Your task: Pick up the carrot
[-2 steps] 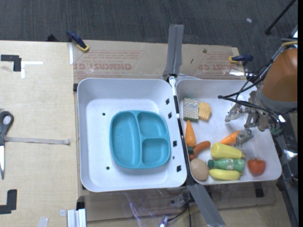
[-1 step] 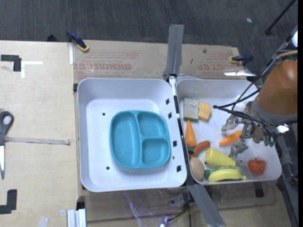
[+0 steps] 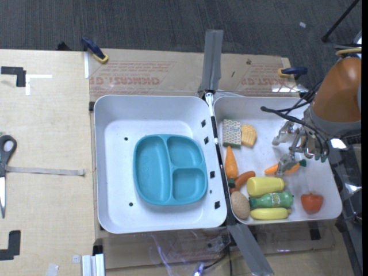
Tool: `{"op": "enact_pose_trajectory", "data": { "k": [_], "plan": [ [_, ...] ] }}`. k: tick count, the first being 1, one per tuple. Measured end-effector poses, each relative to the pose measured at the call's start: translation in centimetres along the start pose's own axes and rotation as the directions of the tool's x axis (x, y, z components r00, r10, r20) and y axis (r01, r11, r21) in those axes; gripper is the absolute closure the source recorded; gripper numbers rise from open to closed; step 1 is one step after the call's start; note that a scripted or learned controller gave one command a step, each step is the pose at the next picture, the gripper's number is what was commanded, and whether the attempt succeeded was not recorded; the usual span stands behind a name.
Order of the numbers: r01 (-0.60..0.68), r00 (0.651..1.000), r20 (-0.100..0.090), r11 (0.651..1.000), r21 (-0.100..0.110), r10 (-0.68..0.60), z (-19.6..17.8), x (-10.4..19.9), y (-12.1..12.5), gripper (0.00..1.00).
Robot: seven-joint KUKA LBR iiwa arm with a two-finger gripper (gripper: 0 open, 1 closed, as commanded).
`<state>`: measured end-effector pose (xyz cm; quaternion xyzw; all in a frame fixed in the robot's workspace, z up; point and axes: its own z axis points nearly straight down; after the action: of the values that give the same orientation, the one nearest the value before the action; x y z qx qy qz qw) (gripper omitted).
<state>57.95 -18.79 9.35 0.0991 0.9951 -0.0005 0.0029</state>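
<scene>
Camera view: metal gripper [image 3: 286, 164] low in right bin [image 3: 328, 211], fingers pinching small tapered orange carrot [image 3: 276, 168]. Smooth blue three-compartment plate [image 3: 171, 169] in left bin [image 3: 109, 154].

Dark grey carpet [image 3: 144, 10] covers the floor across the top, from ten to two o'clock. Below it lies the pale wooden desk [image 3: 43, 131], filling the nine o'clock side. A sheet of brown cardboard [image 3: 155, 73] with red printing lies on the desk toward twelve o'clock, held by a blue and yellow clamp [image 3: 94, 49] at eleven o'clock and another clamp [image 3: 292, 71] at two o'clock. Scissors [image 3: 4, 165] rest at the nine o'clock edge. Light is even and soft.
</scene>
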Motion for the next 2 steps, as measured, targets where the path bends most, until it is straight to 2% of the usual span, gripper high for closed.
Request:
{"op": "enact_pose_trajectory", "data": {
  "k": [1, 2],
  "plan": [
    [-0.006, 1.000, -0.001, 1.000, 0.000, 0.006, 0.0, 3.7, 2.2, 0.00],
    [-0.003, 1.000, 0.005, 1.000, 0.001, 0.003, -1.1, 3.5, 2.3, 1.00]
  ]
}}
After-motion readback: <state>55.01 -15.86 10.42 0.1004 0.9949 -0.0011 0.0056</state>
